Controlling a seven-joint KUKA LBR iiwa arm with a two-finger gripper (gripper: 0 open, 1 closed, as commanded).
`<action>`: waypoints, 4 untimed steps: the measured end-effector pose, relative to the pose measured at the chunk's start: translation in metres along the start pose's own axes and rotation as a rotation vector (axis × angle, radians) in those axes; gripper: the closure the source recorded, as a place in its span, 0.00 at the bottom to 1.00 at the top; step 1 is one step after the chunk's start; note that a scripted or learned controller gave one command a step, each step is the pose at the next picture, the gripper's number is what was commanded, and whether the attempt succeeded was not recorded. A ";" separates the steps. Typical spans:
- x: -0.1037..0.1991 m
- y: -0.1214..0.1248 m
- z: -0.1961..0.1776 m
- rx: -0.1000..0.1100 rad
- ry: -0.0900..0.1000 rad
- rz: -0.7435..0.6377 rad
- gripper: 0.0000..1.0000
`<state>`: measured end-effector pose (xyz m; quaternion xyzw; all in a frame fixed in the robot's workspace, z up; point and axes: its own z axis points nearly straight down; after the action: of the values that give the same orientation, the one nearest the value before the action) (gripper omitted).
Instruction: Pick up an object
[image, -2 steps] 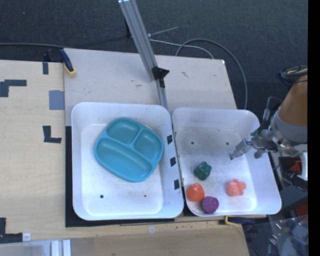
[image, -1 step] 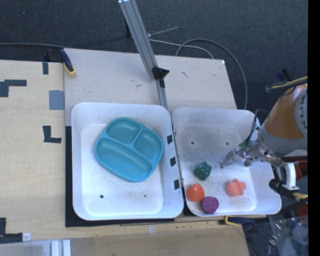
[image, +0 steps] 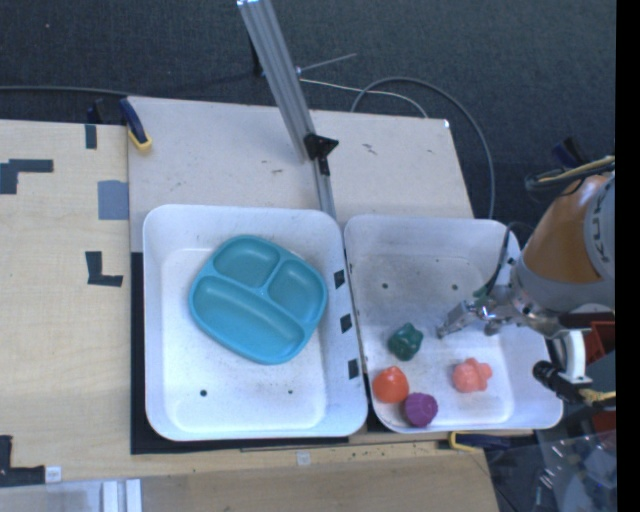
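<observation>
My desk (image: 60, 300) of pale wood, marked with grey tape patches (image: 113, 199), sits on dark carpeted floor (image: 480, 50). A light board (image: 230, 150) lies across it, a slanted metal rail (image: 285, 85) crossing above, thin cables (image: 470, 135) looping over the carpet beside.

Bench (image: 250, 160); two white bins (image: 160, 330)

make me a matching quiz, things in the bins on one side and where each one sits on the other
Things:
1. blue plate
2. green toy
3. purple toy
4. pink toy

Places:
A. right bin, front edge, beside the orange toy
B. left bin
C. right bin, nearest the gripper
D. right bin, right of the orange toy, under the arm

Pairs: 1-B, 2-C, 3-A, 4-D
</observation>
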<state>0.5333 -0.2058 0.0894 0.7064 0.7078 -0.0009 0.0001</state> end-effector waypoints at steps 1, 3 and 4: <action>0.001 0.000 -0.010 0.000 0.001 -0.001 1.00; 0.008 0.004 -0.117 -0.006 -0.001 0.000 1.00; 0.009 0.005 -0.181 -0.007 -0.001 0.000 1.00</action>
<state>0.5381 -0.1962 0.2701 0.7063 0.7079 0.0013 0.0032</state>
